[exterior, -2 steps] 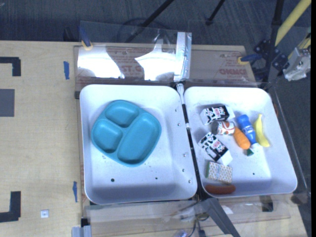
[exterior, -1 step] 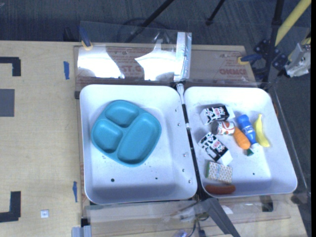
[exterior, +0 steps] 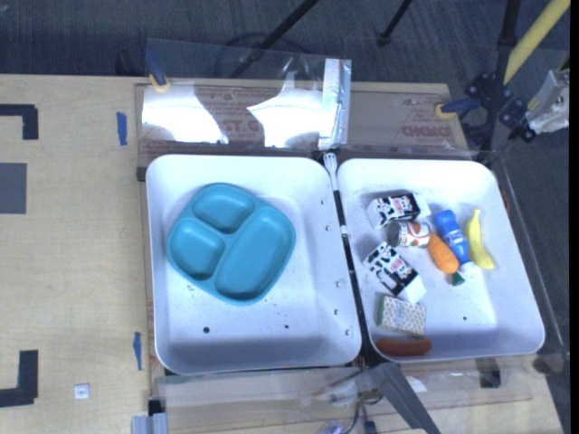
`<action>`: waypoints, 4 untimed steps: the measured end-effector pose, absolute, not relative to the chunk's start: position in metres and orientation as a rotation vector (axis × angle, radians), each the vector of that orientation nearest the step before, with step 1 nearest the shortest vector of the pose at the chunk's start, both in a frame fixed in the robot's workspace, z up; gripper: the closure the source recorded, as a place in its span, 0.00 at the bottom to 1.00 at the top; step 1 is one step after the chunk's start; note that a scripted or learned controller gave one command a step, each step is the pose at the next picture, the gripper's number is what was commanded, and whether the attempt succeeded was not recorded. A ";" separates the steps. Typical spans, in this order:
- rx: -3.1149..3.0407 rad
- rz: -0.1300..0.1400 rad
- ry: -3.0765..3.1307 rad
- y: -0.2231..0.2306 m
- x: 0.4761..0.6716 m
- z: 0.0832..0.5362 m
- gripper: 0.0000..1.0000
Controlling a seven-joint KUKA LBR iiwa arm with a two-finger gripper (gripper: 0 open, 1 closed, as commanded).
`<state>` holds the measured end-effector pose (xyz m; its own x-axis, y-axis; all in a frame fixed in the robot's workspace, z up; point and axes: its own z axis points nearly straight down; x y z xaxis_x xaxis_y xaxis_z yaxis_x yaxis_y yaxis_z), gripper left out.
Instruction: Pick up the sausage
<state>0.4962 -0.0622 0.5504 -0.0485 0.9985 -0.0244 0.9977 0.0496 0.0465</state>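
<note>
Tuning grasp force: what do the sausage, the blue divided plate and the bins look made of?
Sausage: probably toy plastic or rubber, reddish-brown, smooth with a slight sheen; too small to be sure.
Blue divided plate: likely moulded plastic, matte, uniform colour, rounded compartments.
Bins: white, seemingly rigid plastic, smooth and faintly glossy, with rounded corners.

divided plate (exterior: 232, 240) in left bin (exterior: 172, 333), sausage (exterior: 402, 346) at right bin (exterior: 516, 310) front edge
</note>
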 end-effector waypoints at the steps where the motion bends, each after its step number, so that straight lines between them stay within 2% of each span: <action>1: 2.125 0.029 2.239 -0.061 0.498 0.561 1.00; 4: 2.104 0.040 2.238 -0.057 0.502 0.593 1.00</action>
